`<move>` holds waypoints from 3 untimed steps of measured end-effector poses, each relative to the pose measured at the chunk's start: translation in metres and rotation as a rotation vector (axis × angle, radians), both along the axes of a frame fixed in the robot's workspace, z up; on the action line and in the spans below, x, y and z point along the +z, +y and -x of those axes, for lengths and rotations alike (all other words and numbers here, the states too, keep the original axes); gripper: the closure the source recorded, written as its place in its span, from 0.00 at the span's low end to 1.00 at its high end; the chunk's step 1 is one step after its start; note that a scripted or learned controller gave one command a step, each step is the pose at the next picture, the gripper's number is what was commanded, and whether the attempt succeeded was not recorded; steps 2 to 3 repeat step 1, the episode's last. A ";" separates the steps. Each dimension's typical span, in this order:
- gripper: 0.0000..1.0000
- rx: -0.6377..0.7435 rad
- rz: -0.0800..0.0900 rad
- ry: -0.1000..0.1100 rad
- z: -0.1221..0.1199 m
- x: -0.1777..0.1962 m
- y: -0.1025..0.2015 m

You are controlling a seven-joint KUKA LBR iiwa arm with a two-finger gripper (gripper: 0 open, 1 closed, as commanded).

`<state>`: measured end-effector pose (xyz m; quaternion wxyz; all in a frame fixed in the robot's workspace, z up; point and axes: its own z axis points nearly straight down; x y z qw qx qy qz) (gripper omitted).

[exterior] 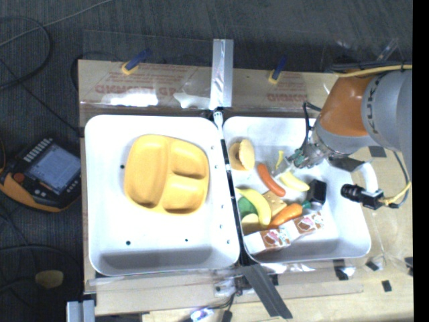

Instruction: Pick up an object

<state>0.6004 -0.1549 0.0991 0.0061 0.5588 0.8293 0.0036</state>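
Observation:
My gripper (299, 158) hangs low over the upper middle of the right bin (348, 243), and the orange-banded wrist reaches in from the right. Just below it lies a pale yellow piece (293, 182), with a small yellow sliver (279, 158) to its left. An orange-red sausage (271, 179) lies slantwise left of the piece. Further left sits a tan round bun (242, 154). Lower in the bin are a yellow banana (260, 205), a green piece (246, 204), an orange carrot (287, 213), a small black block (317, 192) and printed cartons (291, 231).
The left bin (107, 247) holds a yellow divided plate (165, 173). A ridge where the two bins meet (228, 193) runs down the middle. A handheld pendant (43, 173) lies on the floor at the left, off the bench.

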 end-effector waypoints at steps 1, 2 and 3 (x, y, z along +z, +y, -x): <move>1.00 -0.060 0.000 0.015 -0.029 0.101 0.052; 1.00 -0.060 0.000 0.015 -0.029 0.101 0.052; 1.00 -0.060 0.000 0.015 -0.029 0.101 0.052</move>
